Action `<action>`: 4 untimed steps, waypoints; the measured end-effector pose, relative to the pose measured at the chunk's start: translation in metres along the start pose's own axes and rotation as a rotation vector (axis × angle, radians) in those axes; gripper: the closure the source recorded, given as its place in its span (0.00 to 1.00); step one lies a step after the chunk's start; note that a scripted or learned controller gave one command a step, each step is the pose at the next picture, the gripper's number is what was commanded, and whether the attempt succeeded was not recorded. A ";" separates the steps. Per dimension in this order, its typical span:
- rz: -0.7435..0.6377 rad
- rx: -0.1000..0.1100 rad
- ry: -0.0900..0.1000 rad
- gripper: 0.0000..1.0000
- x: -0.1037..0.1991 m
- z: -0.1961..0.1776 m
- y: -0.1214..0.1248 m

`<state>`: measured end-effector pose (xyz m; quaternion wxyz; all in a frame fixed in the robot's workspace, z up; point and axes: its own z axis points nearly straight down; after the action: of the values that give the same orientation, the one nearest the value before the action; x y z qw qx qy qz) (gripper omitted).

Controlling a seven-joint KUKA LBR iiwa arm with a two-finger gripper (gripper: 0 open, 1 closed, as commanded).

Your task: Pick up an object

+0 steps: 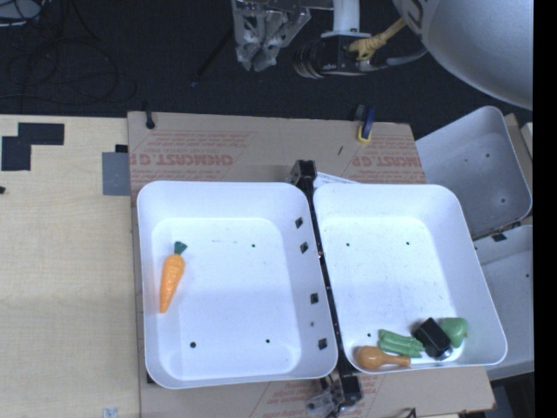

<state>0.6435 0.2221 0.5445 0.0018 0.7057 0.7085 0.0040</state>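
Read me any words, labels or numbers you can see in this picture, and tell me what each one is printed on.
"CHEMCAST G.P.", roughly: red print, upside down from this camera, on the brown cardboard sheet behind the left bin; the last letters are uncertain.
The same red print repeats behind the right bin, partly hidden.
More red print on the cardboard's front edge near the bins: too cut off to read.
No readable text on the carrot or other items.
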 end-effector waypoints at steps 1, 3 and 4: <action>0.004 0.015 -0.005 1.00 -0.008 0.014 0.000; 0.001 0.010 -0.003 1.00 0.023 0.006 0.000; 0.003 0.014 -0.005 1.00 0.021 0.008 0.000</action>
<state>0.6436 0.2429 0.5369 -0.0013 0.7067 0.7075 -0.0026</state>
